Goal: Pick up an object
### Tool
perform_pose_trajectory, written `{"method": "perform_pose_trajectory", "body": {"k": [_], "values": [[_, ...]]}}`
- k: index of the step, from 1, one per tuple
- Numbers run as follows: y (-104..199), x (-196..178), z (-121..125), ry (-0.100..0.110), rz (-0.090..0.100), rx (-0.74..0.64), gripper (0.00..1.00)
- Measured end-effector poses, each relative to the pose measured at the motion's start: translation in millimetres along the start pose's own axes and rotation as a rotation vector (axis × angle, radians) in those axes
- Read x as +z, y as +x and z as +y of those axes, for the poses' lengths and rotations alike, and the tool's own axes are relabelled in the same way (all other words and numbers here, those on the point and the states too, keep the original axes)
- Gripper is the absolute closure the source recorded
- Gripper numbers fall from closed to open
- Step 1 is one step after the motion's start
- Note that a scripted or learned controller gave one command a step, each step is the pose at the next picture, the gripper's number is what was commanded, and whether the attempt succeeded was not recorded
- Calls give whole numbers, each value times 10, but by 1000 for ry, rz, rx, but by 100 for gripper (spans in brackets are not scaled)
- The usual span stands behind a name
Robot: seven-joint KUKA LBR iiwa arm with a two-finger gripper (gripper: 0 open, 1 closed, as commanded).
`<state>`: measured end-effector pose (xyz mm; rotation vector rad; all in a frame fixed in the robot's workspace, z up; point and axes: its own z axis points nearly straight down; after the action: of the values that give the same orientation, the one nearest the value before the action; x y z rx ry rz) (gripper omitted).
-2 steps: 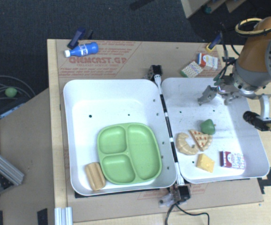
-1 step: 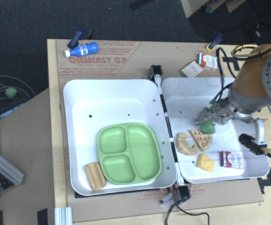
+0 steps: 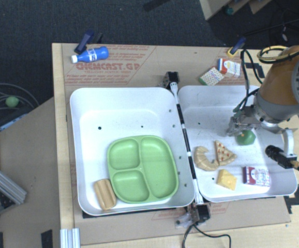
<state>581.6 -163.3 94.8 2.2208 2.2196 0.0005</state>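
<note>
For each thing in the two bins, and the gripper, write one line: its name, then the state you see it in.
gripper: low in the right bin, directly over the green object; finger state unclear
green object: on the bin floor, partly covered
pizza slice: lying flat
croissant: lying flat
cheese wedge: lying on its side
red-and-white packet: lying flat
green divided plate: upright, compartments bare
bread piece: flat beside the plate

Arm (image 3: 281,81) low, wrist angled downward
</note>
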Motion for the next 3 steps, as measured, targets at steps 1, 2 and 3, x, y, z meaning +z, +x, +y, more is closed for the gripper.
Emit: {"method": "perform_pose_trajectory", "body": {"k": [1, 2, 3], "values": [[0, 1, -1, 0, 0, 0, 0], [-529, -431, -558, 2, 1, 1, 0], [478, -195, -272, 3, 3, -3, 0]]}}
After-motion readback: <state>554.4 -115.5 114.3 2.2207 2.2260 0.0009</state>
